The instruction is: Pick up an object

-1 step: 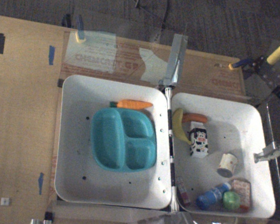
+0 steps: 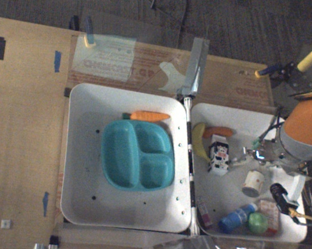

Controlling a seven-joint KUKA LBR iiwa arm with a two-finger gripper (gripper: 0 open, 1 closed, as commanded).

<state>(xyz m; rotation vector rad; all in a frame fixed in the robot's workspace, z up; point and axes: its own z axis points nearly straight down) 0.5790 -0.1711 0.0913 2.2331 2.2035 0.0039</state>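
My gripper hangs over the right bin, at its upper middle, with the grey wrist and orange band to its right. Just left of it stands a small white and black toy. A white cup lies just below the gripper. Nothing shows as held. A yellow banana and an orange-red sausage shape lie at the bin's far left. Along the near edge are a blue bottle, a green ball, a pink packet and a dark red item.
The left bin holds a teal divided plate and an orange carrot behind it. A metal divider runs between the bins at the back. Cardboard covers the bench around them.
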